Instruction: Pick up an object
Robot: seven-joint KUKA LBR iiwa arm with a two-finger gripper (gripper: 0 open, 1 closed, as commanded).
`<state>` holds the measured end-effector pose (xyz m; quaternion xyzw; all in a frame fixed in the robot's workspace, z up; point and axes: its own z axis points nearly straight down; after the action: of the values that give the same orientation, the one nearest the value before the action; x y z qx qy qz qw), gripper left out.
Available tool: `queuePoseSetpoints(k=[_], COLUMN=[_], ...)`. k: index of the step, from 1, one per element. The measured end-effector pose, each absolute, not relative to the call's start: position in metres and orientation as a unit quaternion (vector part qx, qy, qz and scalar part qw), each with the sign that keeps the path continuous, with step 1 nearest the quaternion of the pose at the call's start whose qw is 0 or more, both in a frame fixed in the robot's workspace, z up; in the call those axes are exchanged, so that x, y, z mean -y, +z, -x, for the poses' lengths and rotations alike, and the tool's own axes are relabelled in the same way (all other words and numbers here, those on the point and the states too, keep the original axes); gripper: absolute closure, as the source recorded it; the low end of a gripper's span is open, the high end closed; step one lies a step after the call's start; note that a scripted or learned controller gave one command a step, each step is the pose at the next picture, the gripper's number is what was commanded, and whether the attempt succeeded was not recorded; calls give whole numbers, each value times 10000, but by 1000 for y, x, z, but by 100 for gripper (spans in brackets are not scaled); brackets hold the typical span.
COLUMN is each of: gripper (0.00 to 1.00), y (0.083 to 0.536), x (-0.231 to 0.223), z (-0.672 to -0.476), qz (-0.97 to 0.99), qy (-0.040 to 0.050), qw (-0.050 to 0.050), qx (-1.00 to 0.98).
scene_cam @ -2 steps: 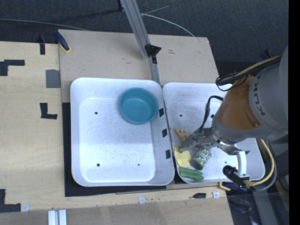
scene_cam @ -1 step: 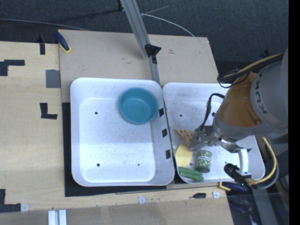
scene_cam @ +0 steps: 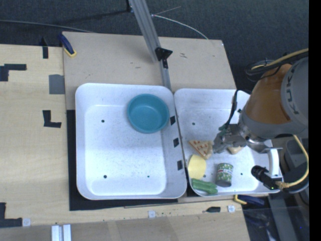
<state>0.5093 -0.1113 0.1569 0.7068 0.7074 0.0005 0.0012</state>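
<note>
Both white bins (scene_cam: 90,134) were seen as smooth, speckled plastic. The blue bowl (scene_cam: 148,113) looked like matt plastic. The tabletop (scene_cam: 30,134) appeared as pale, matt wood. The can (scene_cam: 224,174) looked paper-labelled.

this looks like a robotics lab or test cell, not a home or a shop. a plain plywood bench (scene_cam: 30,134) carries strips of black tape and two shallow white bins (scene_cam: 83,134) set side by side on a dark mat. a slanted metal pole (scene_cam: 145,24) rises from behind the bins, and thin cables (scene_cam: 180,21) trail over dark carpet-like flooring. a grey industrial arm with an orange band (scene_cam: 268,102) reaches in from the right. the bins hold toy-like test items: a blue bowl (scene_cam: 147,113), a small can (scene_cam: 224,174), and play food.
</note>
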Motion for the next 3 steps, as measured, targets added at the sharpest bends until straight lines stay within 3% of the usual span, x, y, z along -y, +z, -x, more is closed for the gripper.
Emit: queuePoseSetpoints(k=[1, 3], gripper=[100, 100], y=[209, 218], x=[111, 3], z=[-510, -516], qz=[-7066, -7042], qy=[9, 5], qw=[14, -10], qx=[-7076, -7100])
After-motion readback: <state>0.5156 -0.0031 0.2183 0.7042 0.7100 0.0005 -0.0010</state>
